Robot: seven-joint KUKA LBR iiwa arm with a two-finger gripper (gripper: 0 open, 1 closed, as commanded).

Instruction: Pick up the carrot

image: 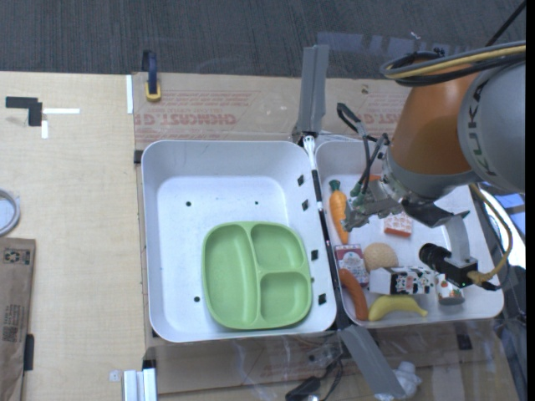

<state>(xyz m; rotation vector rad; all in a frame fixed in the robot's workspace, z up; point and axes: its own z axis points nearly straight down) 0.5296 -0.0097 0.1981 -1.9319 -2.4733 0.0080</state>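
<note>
In the right-hand bin (493, 307), against its left wall, we find the carrot (337, 210). It lies with its long axis running roughly along that wall, green top toward the far end and orange tip pointing toward the near end.

The end effector (361, 210) sits just beside the carrot, on its right. The carrot therefore lies to the left of the end effector in this view, close enough that the two may be touching. We cannot tell which, nor can we tell how the end effector is set, as the wrist and cabling mask it. We do not see the carrot held.

A second orange item (354, 293), a small carton (349, 261) and a banana (396, 307) lie nearer the front. The left bin (163, 224) holds a green divided plate (257, 274).

In our judgement, the coming move turns on a short leftward shift, with the grasp set across the carrot's long axis, and the bin wall leaves little clearance.
</note>
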